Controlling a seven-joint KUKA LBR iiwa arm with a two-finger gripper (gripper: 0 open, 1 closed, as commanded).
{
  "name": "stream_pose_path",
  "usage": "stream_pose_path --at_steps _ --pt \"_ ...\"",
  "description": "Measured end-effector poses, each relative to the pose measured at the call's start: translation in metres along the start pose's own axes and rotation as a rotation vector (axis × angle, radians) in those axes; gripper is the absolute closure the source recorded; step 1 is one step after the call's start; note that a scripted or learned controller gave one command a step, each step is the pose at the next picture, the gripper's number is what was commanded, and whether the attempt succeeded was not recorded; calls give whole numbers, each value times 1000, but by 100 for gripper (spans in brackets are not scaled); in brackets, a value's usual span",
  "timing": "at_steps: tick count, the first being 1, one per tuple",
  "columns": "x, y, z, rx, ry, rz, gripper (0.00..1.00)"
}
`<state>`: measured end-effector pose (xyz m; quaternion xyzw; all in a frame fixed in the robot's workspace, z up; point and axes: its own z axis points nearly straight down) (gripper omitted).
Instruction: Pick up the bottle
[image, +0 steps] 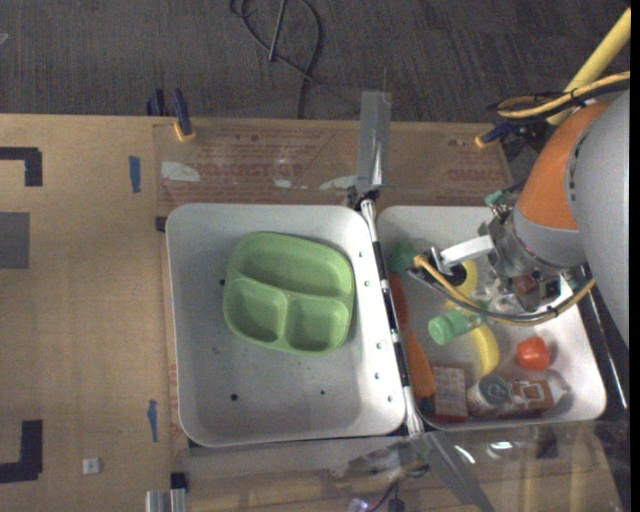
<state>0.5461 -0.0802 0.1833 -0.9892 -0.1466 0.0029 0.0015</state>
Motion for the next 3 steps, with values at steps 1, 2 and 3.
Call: stream_pose_path --at_steps 1,2,3 --pt "-18 9 94 -5 12 -43 100" --pt "-18 9 94 -6 13 -45 0" --pt "-20 9 85 -3 8 -45 100"
